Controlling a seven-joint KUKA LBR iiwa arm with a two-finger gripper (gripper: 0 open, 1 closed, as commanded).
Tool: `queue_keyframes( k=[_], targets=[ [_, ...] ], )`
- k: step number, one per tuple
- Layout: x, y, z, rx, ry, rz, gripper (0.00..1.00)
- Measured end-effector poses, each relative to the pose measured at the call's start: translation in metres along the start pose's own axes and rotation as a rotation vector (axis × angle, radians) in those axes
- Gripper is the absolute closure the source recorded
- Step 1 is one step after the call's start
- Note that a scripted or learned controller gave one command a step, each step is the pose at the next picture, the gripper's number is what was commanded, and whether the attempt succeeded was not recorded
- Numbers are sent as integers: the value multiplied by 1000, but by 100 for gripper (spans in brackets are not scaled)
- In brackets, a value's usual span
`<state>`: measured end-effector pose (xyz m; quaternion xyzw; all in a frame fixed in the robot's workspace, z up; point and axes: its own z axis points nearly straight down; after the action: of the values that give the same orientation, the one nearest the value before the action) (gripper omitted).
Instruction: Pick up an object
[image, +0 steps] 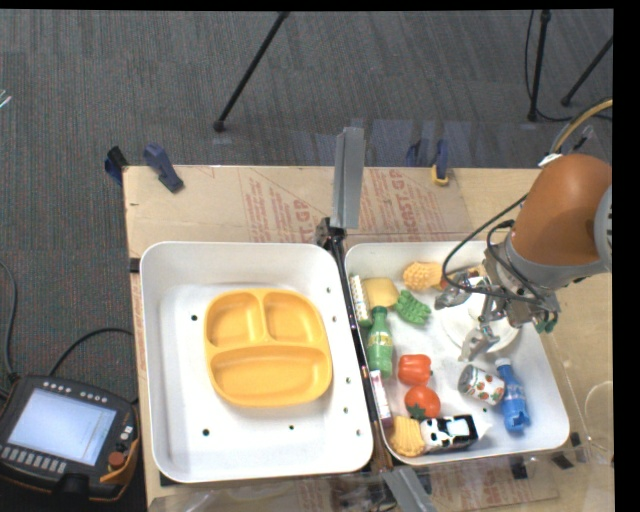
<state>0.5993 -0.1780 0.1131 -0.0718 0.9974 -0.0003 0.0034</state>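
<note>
Gripper (487, 338) hovers low in the right bin (556, 400), finger spread can't be told, nothing visibly held. Nearest pick candidates, patterned can (480, 384) and blue bottle (512, 398), lie just near of it; grasp looks not yet done.

Right bin (556, 400) crowding: bottle (379, 341), tomatoes (415, 369), cow (448, 432), can (481, 384) packing left and near parts. Bare floor (450, 325) lying open mid-bin, gripper (480, 343) hanging over it. Left bin (160, 300): tray (268, 346) filling centre, margins staying open.

Grey arm with orange band, reaching from right, end effector (487, 338) pointing down
</note>
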Motion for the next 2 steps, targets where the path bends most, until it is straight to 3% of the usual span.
queue_keyframes(
  k=[1, 2],
  targets=[
    [41, 1, 26, -3, 7, -49, 0],
    [104, -7, 14, 13, -38, -223, 0]
  ],
)
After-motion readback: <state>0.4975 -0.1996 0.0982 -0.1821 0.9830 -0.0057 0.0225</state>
